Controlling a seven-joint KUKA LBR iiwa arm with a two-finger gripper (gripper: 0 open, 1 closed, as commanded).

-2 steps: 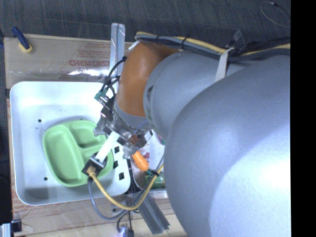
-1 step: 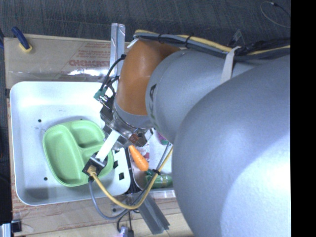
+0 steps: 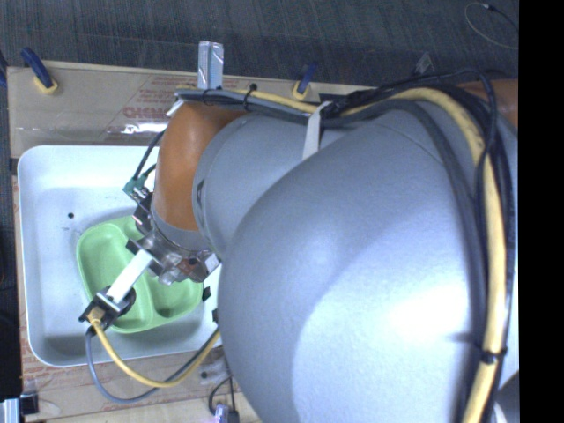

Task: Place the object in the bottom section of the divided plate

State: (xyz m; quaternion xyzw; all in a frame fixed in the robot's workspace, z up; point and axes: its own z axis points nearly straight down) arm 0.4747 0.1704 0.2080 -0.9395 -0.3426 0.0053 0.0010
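Nearest the camera, the grey arm [image 3: 352,263] is seen reaching in from the right and covering most of the bench. Its orange band [image 3: 181,170] is held above the left white bin [image 3: 44,183]. Below the band, the gripper [image 3: 176,267] is lowered over the right-hand part of the green divided plate [image 3: 101,245], close to the plate's surface. How far the gripper is open cannot be told, since it is masked by the wrist, and nothing can be said to be held. The object's place cannot be told either; it may be hidden beneath the wrist.

The plate is set in the near half of the bin, and its left compartment is seen bare. A small dark speck [image 3: 70,216] is noted on the bin floor beyond the plate. Farther off, the brown bench board [image 3: 88,104] and a blue clamp [image 3: 35,69] are shown.

The step in hand is judged to be the placing or releasing over the plate. For the next move, the gripper would have to be centred over the bottom section, inside the divider, before anything is let go, and then lifted straight clear.
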